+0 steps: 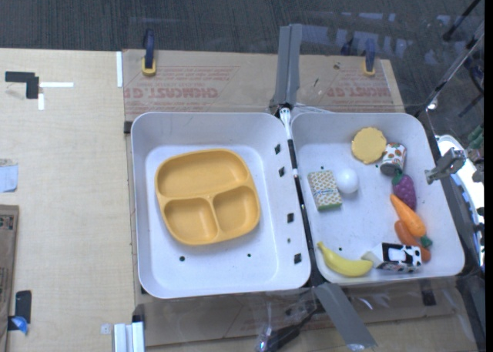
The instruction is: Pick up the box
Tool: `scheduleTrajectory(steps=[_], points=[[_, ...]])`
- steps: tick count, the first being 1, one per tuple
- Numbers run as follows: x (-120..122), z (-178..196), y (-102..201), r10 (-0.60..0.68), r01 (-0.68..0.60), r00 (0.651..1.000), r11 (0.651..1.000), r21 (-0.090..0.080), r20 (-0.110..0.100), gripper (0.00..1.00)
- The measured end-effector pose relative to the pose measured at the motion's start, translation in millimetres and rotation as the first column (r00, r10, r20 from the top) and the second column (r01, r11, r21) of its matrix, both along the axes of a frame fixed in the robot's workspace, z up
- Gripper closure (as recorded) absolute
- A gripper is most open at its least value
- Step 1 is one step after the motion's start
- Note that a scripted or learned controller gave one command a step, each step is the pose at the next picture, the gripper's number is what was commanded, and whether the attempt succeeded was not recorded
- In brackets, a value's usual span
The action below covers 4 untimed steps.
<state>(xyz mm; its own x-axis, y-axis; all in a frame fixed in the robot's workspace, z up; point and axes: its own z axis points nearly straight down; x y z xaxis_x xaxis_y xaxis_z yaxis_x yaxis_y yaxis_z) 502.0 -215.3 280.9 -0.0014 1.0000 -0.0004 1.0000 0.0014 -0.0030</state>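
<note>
A single fixed camera is mounted above the bench [62,189] and looks down at a slant, with the far edge of the bench toward the top of the picture. It stands far enough back to take in both the left bin [146,189] and the right bin [443,212] whole, plus bare bench surface to the left. The bins sit side by side across the middle of the picture, their shared edge near centre.

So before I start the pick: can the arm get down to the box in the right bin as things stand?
Probably yes. The box lies flat with open space above it; the white ball sits close at its right side and could crowd the fingers there.
</note>
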Motion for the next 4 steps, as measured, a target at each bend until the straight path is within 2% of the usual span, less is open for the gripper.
scheduleTrajectory(steps=[1,2,3,4], points=[[11.0,-180.3,69.0,-0.061,0.061,0.998,0.998,0.001,-0.001,0.0],[88.9,-89.4,137.5,-0.026,0.026,1.0,1.0,0.0,0.002,0.0],[93.6,-181.5,118.2,-0.012,0.012,1.0,1.0,-0.001,0.005,0.0],[61.6,-184.3,121.5,0.045,-0.045,0.999,0.999,-0.001,0.013,0.0]])
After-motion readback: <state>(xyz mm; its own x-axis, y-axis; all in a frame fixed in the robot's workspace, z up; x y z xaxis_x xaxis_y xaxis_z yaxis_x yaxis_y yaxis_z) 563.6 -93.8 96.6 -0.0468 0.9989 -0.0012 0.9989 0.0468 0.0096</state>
